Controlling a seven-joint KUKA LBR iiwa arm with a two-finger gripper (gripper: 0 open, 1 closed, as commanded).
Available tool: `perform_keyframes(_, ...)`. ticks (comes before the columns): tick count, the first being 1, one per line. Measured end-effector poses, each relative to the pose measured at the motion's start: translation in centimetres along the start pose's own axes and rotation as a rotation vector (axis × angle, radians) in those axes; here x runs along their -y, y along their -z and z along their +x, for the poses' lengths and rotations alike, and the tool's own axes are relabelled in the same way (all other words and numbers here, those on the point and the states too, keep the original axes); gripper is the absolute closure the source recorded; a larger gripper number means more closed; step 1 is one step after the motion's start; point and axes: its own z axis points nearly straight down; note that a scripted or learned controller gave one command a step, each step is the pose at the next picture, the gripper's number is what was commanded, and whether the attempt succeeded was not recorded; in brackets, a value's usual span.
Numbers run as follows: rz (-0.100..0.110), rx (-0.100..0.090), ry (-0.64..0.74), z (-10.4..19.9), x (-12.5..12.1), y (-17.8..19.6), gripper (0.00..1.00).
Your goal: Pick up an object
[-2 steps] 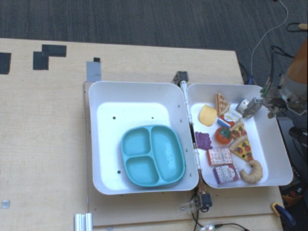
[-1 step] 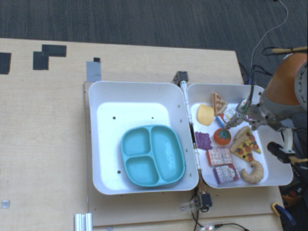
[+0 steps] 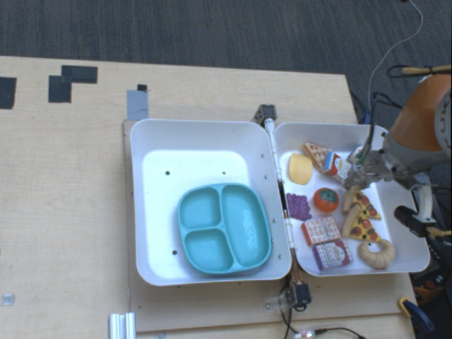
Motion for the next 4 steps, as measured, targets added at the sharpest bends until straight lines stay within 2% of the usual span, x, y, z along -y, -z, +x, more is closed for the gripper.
perform_keyframes(1,0.009,-0.001,0.002,5.6,-8.6,7.7,1.0)
perform_keyframes(2,0.007,0.0,0.007,5.5,-8.7,8.8,1.0)
perform_keyframes(3,0.008,0.0,0.008,5.6,-8.7,8.8,0.0)
perform_keyframes(4,0.012,-0.001,0.003,6.6,-8.4,-1.6,0.0)
